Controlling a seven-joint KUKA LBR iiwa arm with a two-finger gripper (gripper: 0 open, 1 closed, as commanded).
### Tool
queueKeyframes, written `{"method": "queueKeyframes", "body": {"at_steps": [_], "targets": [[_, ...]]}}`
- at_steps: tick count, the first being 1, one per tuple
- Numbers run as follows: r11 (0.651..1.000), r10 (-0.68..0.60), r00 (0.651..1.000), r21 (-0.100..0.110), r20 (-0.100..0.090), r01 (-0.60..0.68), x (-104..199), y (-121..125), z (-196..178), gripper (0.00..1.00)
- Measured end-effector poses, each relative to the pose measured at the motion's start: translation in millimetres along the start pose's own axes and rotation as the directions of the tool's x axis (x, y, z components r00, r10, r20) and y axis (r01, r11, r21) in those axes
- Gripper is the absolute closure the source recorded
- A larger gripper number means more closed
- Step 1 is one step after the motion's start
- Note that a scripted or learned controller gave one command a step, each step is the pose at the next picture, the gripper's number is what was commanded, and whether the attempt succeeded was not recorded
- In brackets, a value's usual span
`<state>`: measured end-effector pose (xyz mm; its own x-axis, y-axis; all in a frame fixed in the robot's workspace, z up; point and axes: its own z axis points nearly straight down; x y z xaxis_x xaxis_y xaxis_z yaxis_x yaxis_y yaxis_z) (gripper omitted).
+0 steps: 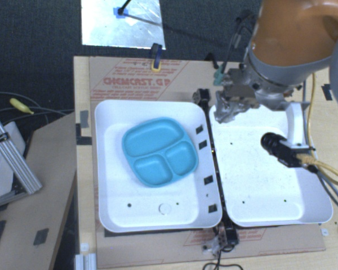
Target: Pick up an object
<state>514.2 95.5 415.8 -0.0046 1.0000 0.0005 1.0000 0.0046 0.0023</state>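
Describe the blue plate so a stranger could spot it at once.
Two white bins sit side by side on the bench; look in the left bin. The plate lies flat near its middle, light blue, rounded, split into three compartments. It is the one coloured thing in that bin, while the gripper hangs over the right bin.

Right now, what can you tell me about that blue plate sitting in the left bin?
The blue plate is a light blue, rounded-corner dish that looks like smooth plastic. Raised ridges split it into three sections: one wide section along the far side and two smaller ones on the near side. It lies flat and right side up, turned slightly askew, around the middle of the left bin, resting on the bin's white floor. Nothing lies in it, and the gripper is off over the other bin, apart from it.
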Motion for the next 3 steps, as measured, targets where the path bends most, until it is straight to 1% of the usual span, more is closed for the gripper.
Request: {"method": "queueKeyframes", "body": {"at_steps": [1,2,3], "targets": [[1.0,0.0,1.0,0.0,0.0,0.0,0,0,0,0.0],[1.0,-0.006,1.0,-0.003,0.0,0.006,0,1,-11,1.0],[1.0,-0.001,1.0,0.0,0.0,0.001,5,6,16,1.0]]}}
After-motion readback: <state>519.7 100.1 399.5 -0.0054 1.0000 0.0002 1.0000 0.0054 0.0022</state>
